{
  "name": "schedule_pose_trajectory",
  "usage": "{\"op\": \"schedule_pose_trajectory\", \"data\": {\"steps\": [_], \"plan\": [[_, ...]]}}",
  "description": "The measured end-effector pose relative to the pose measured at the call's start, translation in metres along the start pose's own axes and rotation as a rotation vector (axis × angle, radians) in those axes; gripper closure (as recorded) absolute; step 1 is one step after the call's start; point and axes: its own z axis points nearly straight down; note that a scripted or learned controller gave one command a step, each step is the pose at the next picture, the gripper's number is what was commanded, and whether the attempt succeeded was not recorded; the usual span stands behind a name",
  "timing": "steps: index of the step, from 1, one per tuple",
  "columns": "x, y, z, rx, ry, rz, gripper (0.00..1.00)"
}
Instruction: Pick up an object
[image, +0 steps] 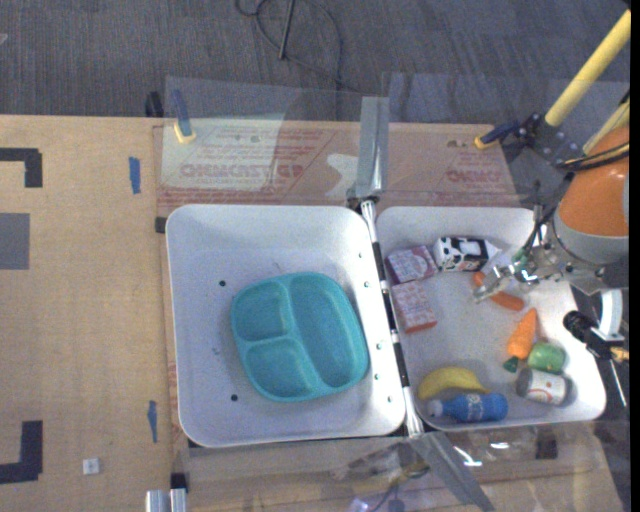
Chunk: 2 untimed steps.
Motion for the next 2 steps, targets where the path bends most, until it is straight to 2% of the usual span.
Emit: {"op": "schedule_pose_trajectory", "data": {"steps": [1, 2], "plan": [[-0.004, -0.001, -0.008, -0.002, -0.005, 0.005, 1.00], [0.078, 0.056, -0.090, 0.009, 0.002, -0.041, 1.00]]}}
